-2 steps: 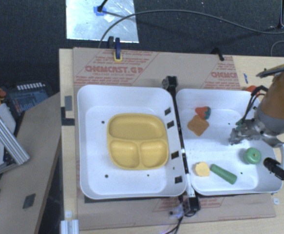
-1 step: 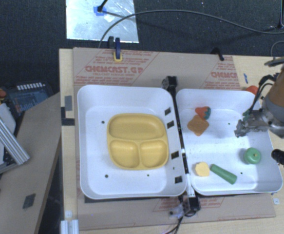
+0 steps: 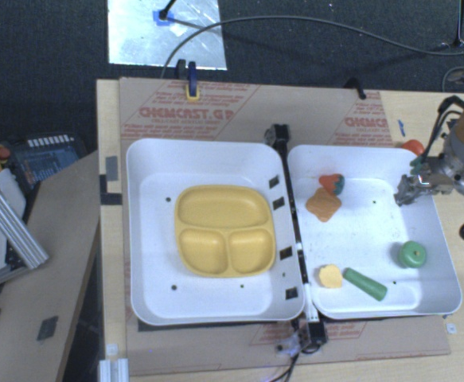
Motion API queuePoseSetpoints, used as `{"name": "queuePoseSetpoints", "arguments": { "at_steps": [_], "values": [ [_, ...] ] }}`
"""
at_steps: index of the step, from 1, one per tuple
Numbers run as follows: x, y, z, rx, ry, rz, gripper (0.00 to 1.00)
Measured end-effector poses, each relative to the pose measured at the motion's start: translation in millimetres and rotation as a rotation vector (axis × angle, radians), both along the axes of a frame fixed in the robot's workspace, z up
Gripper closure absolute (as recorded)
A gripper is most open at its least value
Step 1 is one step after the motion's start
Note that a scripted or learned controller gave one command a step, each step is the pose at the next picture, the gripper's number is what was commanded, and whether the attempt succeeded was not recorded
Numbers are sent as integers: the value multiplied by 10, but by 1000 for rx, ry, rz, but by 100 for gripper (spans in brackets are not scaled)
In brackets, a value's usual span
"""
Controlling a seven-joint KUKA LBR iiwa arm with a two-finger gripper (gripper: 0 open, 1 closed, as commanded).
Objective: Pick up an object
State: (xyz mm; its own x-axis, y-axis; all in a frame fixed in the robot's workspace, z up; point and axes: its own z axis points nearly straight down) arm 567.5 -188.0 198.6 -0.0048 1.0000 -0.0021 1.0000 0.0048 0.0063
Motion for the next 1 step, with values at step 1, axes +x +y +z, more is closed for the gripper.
{"name": "queuePoseSetpoints", "arguments": {
  "at_steps": [1],
  "values": [
    [10, -2, 484, 0, 1, 0, 100]
  ]
}}
